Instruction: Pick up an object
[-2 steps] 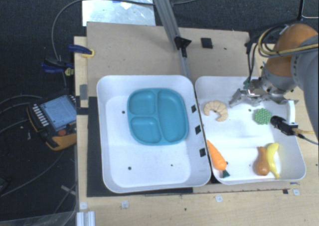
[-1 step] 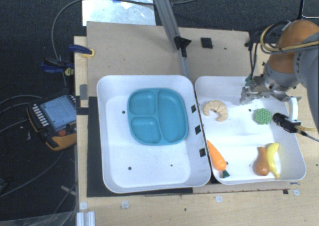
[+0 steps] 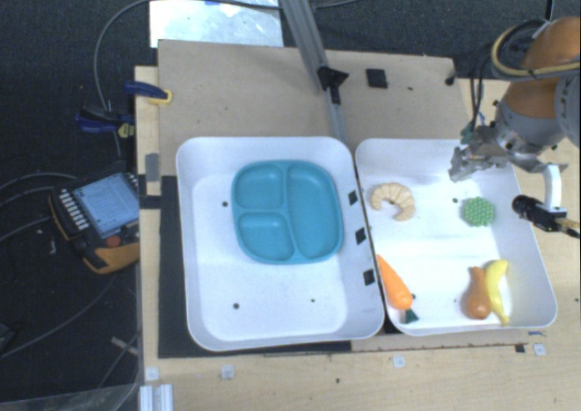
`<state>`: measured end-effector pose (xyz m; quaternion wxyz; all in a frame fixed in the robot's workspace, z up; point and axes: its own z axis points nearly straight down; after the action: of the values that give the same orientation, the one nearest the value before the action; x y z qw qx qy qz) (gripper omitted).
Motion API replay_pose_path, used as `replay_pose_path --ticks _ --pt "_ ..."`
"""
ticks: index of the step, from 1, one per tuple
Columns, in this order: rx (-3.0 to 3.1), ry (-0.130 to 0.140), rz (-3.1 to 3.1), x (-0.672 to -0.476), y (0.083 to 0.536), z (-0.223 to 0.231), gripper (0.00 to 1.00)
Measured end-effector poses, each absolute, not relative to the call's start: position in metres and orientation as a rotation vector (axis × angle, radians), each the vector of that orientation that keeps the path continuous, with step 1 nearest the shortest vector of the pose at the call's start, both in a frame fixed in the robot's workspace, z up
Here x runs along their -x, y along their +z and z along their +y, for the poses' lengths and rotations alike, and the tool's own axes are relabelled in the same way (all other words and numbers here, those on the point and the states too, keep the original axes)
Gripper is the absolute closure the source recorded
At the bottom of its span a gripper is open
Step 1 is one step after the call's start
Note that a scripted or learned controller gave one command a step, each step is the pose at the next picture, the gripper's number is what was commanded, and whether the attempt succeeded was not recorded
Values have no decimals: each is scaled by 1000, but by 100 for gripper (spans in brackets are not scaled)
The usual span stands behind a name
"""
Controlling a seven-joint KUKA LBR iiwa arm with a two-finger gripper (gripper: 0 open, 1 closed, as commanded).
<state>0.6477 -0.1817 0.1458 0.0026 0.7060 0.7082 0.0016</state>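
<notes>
We take the croissant (image 3: 393, 200) as the likeliest thing to pick, because it lies nearest to the jaws (image 3: 463, 167). It rests in the upper left part of the right bin (image 3: 427, 157), close to the wall shared with the left bin (image 3: 204, 246). From the jaws it lies to the left in the view and a little toward the front of the worktop (image 3: 245, 83). Its long axis runs roughly left to right, with the ends curving down toward the front.

The jaws hang over the back part of the right bin, near its rim, with nothing between them. We cannot tell whether they are spread or pressed together, since they look small and blurred.

The green ball (image 3: 477, 211) lies just in front of the jaws, about as near as the croissant. The carrot (image 3: 394, 283) lies along the left wall, further forward. The banana (image 3: 497, 287) and the orange piece (image 3: 476, 297) touch each other in the front right corner. The blue plate (image 3: 287, 210) sits in the left bin, well apart. Nothing seems to stand in the way.
</notes>
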Motion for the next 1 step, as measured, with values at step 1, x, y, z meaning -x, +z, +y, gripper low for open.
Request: replay_pose_path --ticks 1 --pt "-2214 6 2218 -651 199 -192 100"
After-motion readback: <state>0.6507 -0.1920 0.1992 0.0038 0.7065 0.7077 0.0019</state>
